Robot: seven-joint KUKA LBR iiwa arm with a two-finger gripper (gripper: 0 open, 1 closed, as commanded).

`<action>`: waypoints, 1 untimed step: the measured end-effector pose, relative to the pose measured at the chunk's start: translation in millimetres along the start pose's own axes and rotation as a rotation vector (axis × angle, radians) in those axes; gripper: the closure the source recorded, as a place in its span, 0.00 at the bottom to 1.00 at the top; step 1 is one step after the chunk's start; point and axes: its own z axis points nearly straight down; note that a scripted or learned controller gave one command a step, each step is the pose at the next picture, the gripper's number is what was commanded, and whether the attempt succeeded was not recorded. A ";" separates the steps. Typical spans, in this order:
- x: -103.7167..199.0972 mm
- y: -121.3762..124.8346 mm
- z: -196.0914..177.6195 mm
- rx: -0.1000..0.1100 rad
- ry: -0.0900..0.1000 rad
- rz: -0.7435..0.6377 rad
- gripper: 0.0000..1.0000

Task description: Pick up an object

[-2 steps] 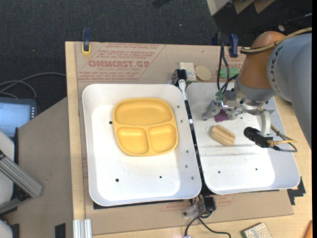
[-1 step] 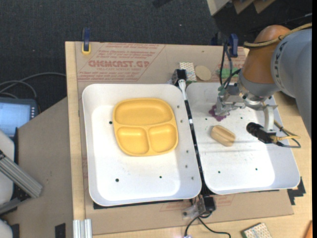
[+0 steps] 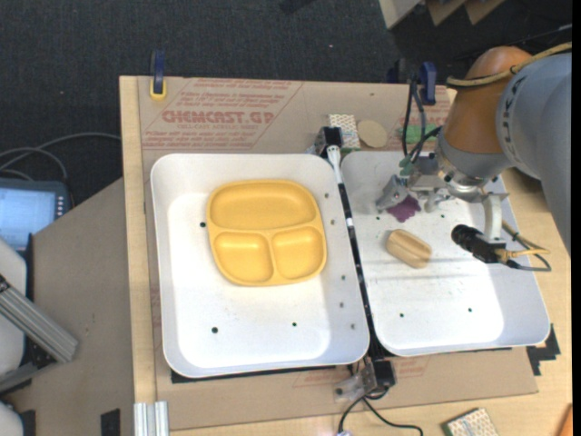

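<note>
End effector (image 3: pixel 416 193) low over the right bin (image 3: pixel 454 325), just beyond the tan rounded lump (image 3: pixel 408 248) on its far side. I cannot tell how far open it is, nor whether it has hold of anything; the wrist hides the working end. A small purple piece (image 3: pixel 405 211) lies just beyond the tan lump, right under the end effector and partly covered by it; likely the target. Tan lump rests loose on the bin floor, apart from the purple piece. Yellow divided plate (image 3: pixel 266 230) sits well left of the tan lump, in the other bin, out of play. Risks, as judged: the purple piece looks small and low, so a closing could miss or pinch only an edge, and it would drop on the lift. A descent slightly off could shove it away across the slick floor. A sideways correction might clip the tan lump, which looks apt to roll.
</note>
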 end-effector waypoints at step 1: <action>-0.1 0.6 -10.3 -0.003 -0.001 0.001 1.00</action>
